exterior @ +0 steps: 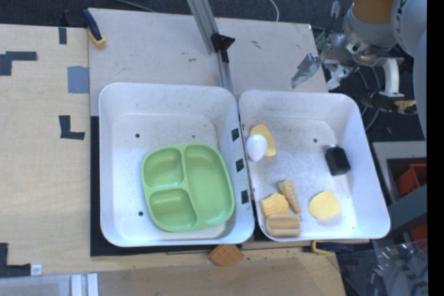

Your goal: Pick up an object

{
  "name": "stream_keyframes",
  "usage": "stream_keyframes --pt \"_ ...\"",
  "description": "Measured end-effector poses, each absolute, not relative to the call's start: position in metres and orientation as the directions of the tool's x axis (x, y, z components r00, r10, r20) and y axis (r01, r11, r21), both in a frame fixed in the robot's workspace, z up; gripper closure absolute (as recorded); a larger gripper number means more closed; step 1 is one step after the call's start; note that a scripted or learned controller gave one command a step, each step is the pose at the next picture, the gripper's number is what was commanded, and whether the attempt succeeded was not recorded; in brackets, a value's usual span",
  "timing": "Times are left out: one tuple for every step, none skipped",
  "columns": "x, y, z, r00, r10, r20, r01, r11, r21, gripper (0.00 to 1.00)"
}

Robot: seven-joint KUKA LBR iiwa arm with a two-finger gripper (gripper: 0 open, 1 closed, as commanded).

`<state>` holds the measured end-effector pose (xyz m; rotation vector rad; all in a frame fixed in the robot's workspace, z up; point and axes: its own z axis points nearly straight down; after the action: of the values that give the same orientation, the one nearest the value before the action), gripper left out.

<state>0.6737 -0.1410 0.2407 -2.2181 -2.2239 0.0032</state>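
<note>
- Nearest to my camera, a brown waffle-like piece (225, 255) lay on the tabletop (152, 55) just outside the front rims of the two bins; I judged it light and flat, awkward to pinch, so I left it aside.
- Next in, along the front of the right bin (368, 149), sat a tan bun-shaped piece (282, 224) touching a yellow ridged block (274, 204), with a cone-like piece (289, 195) leaning against them. They looked like light, stiff toy food, but crowded, and a grasp there risked nudging the neighbours.
- Beside them, a yellow rounded piece (324, 205) lay apart from the cluster; it seemed smooth and possibly slippery, best taken across its narrow width.
- In the left bin (111, 149), the green divided plate (187, 186) lay flat. I judged it rigid but too broad, graspable only by its rim.
- Farther back, the black block (337, 160) stood alone near the right wall. It looked small, firm and matte, my preferred target, taken across its short sides.
- By the dividing wall, a white egg shape (257, 147) rested against a yellow piece (264, 137); round and smooth, I expected it to roll.
- Farthest, the tool (316, 71) hung above the tabletop behind the right bin, holding nothing; I could not tell how its jaws stood.
</note>
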Motion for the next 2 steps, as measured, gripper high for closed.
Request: stream_keyframes --pt "0.674 -0.141 0.241 -0.002 1.000 -0.001 1.000 0.002 -0.002 0.00" --pt "0.673 -0.138 0.197 -0.003 1.000 -0.001 1.000 0.003 -0.005 0.00"
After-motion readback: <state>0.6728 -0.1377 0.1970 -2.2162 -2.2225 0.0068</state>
